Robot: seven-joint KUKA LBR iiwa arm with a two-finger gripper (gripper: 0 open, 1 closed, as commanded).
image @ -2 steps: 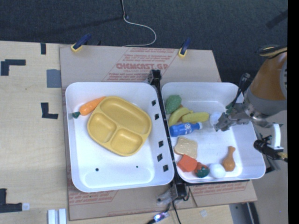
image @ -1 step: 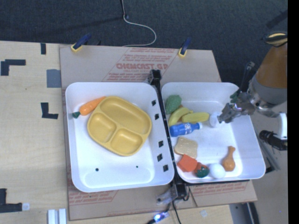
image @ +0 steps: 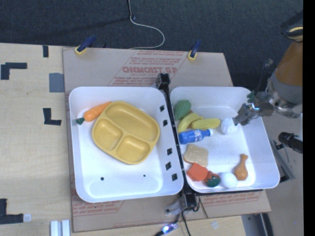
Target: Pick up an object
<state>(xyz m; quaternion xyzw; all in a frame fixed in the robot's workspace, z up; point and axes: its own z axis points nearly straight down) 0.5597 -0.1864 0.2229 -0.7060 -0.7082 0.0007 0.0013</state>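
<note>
Nothing lifted yet: the end effector (image: 242, 117) hangs at three o'clock in the right bin (image: 261, 146), grip state impossible to tell, beside the white ball (image: 226, 126).

- My gripper (image: 242, 118) hangs over the right bin (image: 256, 146), near its right wall
- Just left of my fingertips lies a small white ball (image: 226, 126), close enough that I cannot tell if we touch
- Further left: a yellow banana (image: 199, 123), a blue bottle (image: 194, 135) beneath it, a green vegetable (image: 182, 107) beyond
- Below me sit a drumstick (image: 240, 167), a white egg (image: 229, 180), a bread slice (image: 196, 154) and a red block (image: 198, 171)
- Well off to my left, the left bin (image: 118, 186) holds a yellow divided plate (image: 126, 132) and a carrot (image: 94, 111)
</note>
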